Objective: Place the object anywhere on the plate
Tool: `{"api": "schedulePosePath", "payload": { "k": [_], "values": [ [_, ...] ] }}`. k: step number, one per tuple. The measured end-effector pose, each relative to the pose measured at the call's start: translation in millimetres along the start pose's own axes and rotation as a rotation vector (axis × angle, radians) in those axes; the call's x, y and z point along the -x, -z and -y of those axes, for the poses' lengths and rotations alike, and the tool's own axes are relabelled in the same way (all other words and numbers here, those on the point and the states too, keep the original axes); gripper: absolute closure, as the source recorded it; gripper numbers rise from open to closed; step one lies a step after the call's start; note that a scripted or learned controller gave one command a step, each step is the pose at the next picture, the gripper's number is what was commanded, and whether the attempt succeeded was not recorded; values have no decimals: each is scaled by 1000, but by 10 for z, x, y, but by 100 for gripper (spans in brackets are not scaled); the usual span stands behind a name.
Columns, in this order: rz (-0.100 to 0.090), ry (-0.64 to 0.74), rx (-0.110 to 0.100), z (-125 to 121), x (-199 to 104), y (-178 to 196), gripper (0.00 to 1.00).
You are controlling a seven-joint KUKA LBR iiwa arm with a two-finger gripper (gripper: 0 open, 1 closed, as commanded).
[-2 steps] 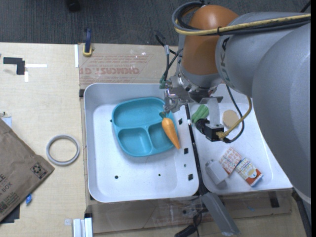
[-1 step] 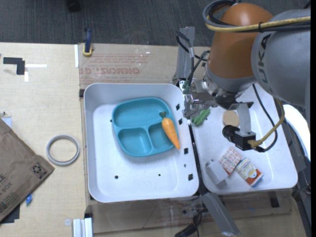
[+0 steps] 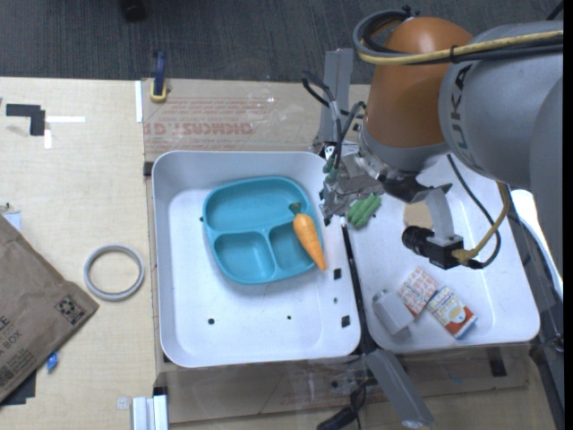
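At centre frame, a toy carrot (image 3: 309,238) lay on the right rim of the blue divided plate (image 3: 246,231); the gripper (image 3: 333,195) hovered just above-right, its finger state impossible to tell.

Two bins are sitting side by side on the tabletop (image 3: 81,168). In the left bin (image 3: 179,321) a divided plate (image 3: 246,231) is lying toward the far side, and a carrot (image 3: 309,240) is resting across the plate's right rim. My pincer (image 3: 336,200) is hanging over the divide between the bins, just behind the carrot. A pea pod (image 3: 364,210) is lying beside it, just inside the right bin (image 3: 501,330). Near that bin's front, a small block (image 3: 390,312), a packet (image 3: 418,291) and a carton (image 3: 449,313) are clustering together (packet and carton seem to be touching). Left of the bins, a tape ring (image 3: 114,270) is lying on the tabletop, with a cardboard box (image 3: 31,316) sitting further left, toward the front.
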State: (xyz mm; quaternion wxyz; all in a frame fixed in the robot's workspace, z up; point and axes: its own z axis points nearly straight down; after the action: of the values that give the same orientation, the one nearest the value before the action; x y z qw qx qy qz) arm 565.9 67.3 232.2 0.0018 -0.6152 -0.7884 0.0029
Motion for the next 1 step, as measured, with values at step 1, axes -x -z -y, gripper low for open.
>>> {"api": "schedulePosePath", "payload": {
  "k": [1],
  "values": [
    [0,0,0,-1,0,1,0]
  ]
}}
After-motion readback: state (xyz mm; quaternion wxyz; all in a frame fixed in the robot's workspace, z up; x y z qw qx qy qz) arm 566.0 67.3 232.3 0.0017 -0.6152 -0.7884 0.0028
